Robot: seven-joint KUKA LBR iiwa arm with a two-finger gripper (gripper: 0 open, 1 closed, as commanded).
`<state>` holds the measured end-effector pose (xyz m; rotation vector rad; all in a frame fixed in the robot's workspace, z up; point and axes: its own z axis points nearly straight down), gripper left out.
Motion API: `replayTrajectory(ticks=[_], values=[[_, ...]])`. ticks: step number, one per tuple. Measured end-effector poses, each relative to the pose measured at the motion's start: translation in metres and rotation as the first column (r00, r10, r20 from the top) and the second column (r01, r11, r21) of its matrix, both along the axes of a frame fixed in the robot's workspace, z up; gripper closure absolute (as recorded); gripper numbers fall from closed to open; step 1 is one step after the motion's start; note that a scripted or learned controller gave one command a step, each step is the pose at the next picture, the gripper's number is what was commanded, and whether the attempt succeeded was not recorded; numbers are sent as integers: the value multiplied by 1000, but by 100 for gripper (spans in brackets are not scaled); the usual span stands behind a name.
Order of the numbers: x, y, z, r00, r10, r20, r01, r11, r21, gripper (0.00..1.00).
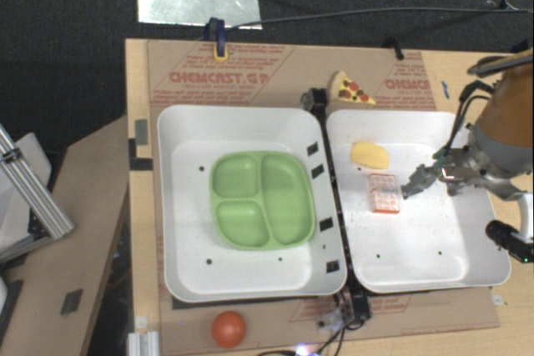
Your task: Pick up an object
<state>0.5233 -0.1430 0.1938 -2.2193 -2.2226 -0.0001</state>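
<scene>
Camera view: gripper (pixel 415 183) low over right bin (pixel 417 275), just right of pink-and-white packet (pixel 385 194); finger state not discernible, nothing seen held. Yellow rounded piece (pixel 370 154) beyond the packet, near it. For a clean pick: centre over the packet, descend square, close across the narrow width. Packet flat, rectangular, probably thin and slippery against the smooth white floor. Green divided plate (pixel 260 200), glossy moulded plastic, in left bin (pixel 179 179).

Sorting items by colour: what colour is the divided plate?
Light green; the plate shows clearly in the camera view, in the left bin.
</scene>
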Motion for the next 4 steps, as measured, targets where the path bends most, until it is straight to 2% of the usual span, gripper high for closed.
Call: replayTrajectory(ticks=[2, 3, 4], values=[[2, 1, -111, 1000, 0, -1, 0, 1000, 0, 0], [3, 1, -99, 1000, 0, 4, 0, 1000, -1, 100], [10, 2, -54, 1000, 3, 5, -3, 1000, -2, 100]])
